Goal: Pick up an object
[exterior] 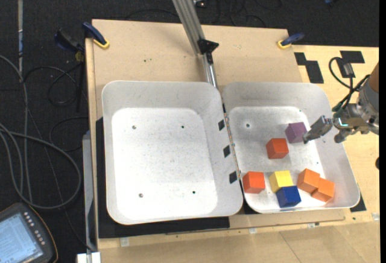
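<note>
Blue cube [289, 196] nearest; hand [315, 132], grip state indiscernible, beside purple cube [295, 131]: centre over purple cube before clenching, clear of bin wall [329, 112].

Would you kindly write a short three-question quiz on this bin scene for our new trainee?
1. True or false: every block lies in the right bin.
2. Which block lies nearest the gripper? A) blue block B) purple block C) yellow block
3. Fill in: the blue block touches the ____ block just behind it.

Key
1. True; the left bin holds no block.
2. B, the purple block.
3. Yellow, meaning the yellow block.
</note>
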Robot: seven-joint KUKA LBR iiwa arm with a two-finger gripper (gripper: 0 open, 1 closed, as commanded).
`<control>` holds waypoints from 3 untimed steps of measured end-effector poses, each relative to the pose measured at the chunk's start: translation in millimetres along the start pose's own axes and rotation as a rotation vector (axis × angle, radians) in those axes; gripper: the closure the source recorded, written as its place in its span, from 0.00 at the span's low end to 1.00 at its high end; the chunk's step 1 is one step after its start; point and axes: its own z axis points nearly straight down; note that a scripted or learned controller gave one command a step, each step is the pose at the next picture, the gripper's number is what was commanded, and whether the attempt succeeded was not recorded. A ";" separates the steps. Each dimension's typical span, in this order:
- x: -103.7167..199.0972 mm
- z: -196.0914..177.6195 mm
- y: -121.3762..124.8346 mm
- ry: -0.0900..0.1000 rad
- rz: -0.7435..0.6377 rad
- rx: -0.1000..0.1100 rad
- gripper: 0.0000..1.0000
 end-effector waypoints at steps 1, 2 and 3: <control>0.0 -2.2 0.9 -0.001 0.001 -0.004 0.00; 0.1 51.0 10.8 0.000 0.001 0.001 0.00; -3.9 100.5 18.4 0.000 0.002 0.000 0.00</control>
